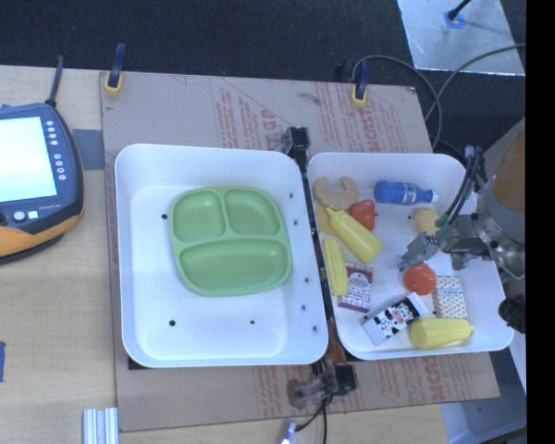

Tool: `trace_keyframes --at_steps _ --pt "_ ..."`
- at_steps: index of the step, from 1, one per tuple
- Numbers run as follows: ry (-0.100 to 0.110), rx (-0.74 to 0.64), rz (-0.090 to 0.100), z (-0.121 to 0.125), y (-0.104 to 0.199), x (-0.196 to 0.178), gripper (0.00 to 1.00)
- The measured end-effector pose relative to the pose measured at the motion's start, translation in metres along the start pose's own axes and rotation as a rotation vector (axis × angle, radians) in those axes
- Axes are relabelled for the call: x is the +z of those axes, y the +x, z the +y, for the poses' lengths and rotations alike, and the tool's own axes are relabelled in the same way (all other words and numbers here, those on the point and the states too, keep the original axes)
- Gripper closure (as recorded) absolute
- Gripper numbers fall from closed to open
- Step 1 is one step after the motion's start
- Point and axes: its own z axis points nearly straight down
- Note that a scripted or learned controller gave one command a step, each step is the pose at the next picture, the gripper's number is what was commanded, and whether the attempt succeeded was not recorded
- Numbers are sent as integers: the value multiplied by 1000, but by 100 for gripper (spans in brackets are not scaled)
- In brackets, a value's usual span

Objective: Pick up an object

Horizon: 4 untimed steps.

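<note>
We see the left bin [134, 248] at centre frame holding a green plate [229, 239] with three compartments. The right bin [388, 162] sits just beside it, crowded with small things.

At the right edge the arm [504, 192] is cut off, so we make out only part of it. Its gripper [424, 248] reaches into the right bin just above a red ball [420, 278]; its tips are dark and small, and we cannot tell how far apart they stand or whether anything is between them.

In that bin, from larger to smaller: a yellow bottle [356, 236] lying slanted, a yellow block [439, 332] at the lower right, a corn cob [334, 265] along the left wall, a blue bottle [403, 192] near the top, a cookie [336, 192], a black-and-white box [390, 320], and a red tomato [363, 213].

A tablet [23, 178] at the left edge is partly cut off.
</note>
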Motion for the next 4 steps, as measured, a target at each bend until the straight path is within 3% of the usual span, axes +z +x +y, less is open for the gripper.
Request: trace_keyframes --at_steps 1,2,3,4 --pt "1 -1 -1 40 -9 109 0" --pt "0 0 1 114 -3 124 0" --pt "24 0 5 165 -8 127 0" --pt "18 0 5 166 -14 116 0"
